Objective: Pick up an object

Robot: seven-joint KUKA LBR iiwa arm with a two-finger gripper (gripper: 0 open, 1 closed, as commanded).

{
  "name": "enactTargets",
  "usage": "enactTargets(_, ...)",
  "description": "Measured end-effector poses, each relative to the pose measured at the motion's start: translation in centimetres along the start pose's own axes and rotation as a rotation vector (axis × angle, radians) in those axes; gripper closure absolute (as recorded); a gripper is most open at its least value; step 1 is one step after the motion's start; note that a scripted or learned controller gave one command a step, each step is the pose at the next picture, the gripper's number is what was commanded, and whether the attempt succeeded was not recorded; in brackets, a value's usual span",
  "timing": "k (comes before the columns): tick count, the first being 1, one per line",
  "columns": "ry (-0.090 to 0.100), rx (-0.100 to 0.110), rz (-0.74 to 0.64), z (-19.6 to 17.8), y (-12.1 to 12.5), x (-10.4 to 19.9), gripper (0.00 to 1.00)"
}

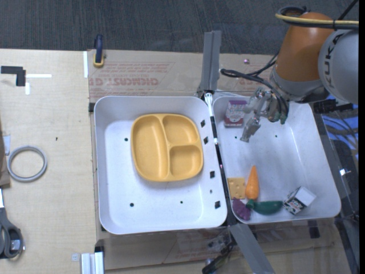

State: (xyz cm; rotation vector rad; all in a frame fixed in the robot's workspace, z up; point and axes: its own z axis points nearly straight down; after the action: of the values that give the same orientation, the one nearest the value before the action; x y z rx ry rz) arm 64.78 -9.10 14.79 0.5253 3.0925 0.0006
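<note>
Yellow divided plate in white left bin. In white right bin: orange carrot, yellow cheese wedge, green pepper, purple grapes, black-and-white printed box, pink-and-white packet. Grey tape ring on pale wood bench.

White letters reading "KUKA" run vertically down the grey robot arm casing at the far right — only partly in frame. Red print lies upside down on the brown cardboard sheet beyond the left bin — too blurred to read with certainty.
</note>
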Motion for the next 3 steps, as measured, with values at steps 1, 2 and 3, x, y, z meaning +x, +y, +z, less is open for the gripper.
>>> enactTargets(1,0.004,0.001,-0.051,5.61,-4.34,7.76,0.0)
enactTargets(2,0.001,0.001,-0.052,4.68,-4.31,7.66,1.0)
enactTargets(3,0.002,0.001,-0.053,4.69,-4.3,7.67,0.0)
